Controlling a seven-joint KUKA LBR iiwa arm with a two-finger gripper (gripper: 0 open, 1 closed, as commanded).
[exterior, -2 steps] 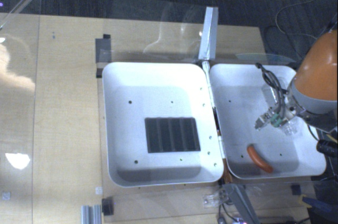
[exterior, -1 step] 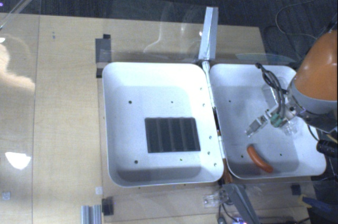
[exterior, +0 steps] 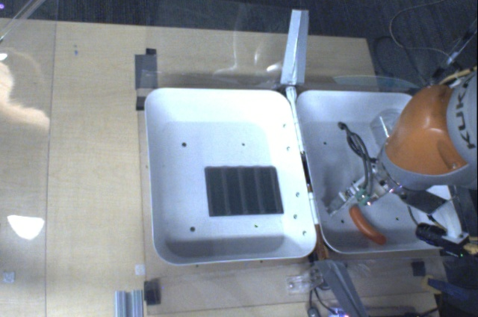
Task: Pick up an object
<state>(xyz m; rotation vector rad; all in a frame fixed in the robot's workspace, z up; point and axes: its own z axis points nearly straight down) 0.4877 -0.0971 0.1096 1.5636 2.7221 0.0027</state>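
A dark grey ribbed rectangular pad (exterior: 243, 191) lies flat in the middle of the left bin (exterior: 172, 121). An orange-red sausage-shaped object (exterior: 367, 225) lies near the front of the right bin (exterior: 328, 121). My gripper (exterior: 345, 200) reaches down into the right bin, its tip just above and left of the orange-red object, close to it. The arm's orange band (exterior: 422, 132) and grey wrist cover the bin's right half. Nothing can be seen held in the gripper.
A black cable (exterior: 353, 143) loops from the wrist over the right bin's floor. A raised divider (exterior: 302, 158) separates the two bins. A metal bracket (exterior: 295, 46) stands behind them. Dark fixtures sit at the bench's front right.
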